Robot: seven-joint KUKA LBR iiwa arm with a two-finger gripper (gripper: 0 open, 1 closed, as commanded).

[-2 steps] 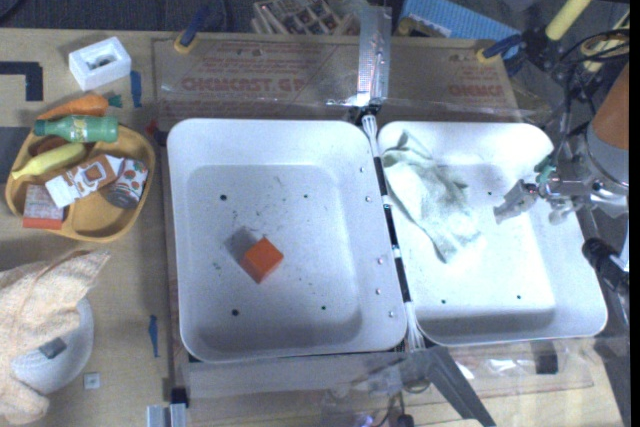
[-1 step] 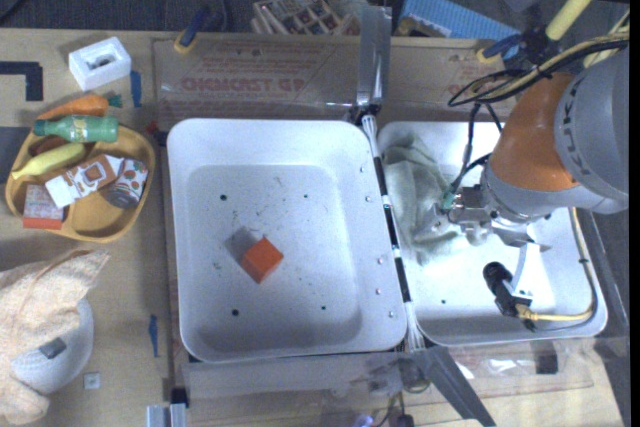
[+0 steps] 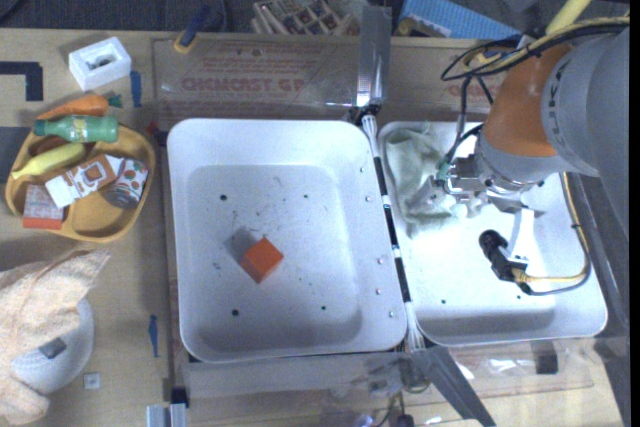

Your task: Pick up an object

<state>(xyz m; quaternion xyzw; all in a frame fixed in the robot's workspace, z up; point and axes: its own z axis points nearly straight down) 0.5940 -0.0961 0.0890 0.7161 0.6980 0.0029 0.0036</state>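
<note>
A small orange block with a grey face lies on the floor of the left white plastic bin, a little toward that bin's front-left corner and well clear of its walls. A pale crumpled cloth sits in the right white bin, bunched against its rear-left corner beside the divider between the two bins. The end effector hangs low over that cloth, at its right edge, with the grey arm and its orange band reaching in over the bin's right side; whether it is apart or together I cannot tell, and nothing is seen clamped in it. The step in hand looks like an approach or grasp attempt on the cloth. Next it would need a firm closure on the fabric, then a straight lift clear of the bin's wall.
</note>
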